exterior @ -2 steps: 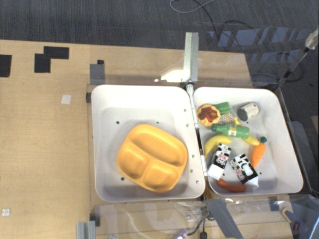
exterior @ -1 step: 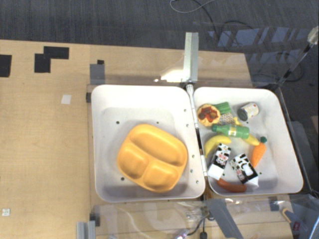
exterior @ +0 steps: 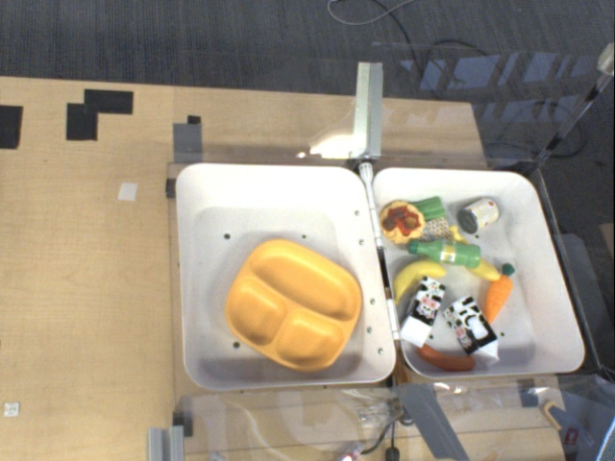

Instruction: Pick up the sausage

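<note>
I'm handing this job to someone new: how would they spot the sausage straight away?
Look in the right-hand white bin, at its near edge. The sausage lies flat there, just below two black-and-white cartons. It is the only reddish-brown, rod-shaped item; the nearby carrot is brighter orange, with a green top.

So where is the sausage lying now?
The sausage lies in the right bin, by its near edge, just below the two cow-patterned cartons and right of the divider between the bins.
</note>
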Robot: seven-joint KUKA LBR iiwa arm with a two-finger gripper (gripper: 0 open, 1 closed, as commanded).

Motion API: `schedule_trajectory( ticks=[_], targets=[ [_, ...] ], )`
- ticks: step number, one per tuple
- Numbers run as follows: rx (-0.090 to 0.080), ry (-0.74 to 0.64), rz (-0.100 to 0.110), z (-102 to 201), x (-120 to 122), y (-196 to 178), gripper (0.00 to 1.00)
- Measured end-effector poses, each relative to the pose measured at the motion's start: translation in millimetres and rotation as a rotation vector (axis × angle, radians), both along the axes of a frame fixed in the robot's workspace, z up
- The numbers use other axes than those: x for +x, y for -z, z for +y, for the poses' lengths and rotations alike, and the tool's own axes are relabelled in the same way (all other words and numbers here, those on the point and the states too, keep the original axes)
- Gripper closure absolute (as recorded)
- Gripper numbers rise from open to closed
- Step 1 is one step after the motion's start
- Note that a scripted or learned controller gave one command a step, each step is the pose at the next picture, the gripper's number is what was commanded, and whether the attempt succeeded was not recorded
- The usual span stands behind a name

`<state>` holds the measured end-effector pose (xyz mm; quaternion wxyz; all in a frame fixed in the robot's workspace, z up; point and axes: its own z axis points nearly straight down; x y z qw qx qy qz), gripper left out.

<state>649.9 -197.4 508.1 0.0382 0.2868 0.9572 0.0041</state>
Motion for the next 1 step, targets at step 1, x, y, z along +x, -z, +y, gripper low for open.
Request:
schedule_trajectory(
  ticks=[1],
  targets=[
    [-0.003, -0.003, -0.013, 1.2, 1.3, -14.1, 1.00]
  ],
)
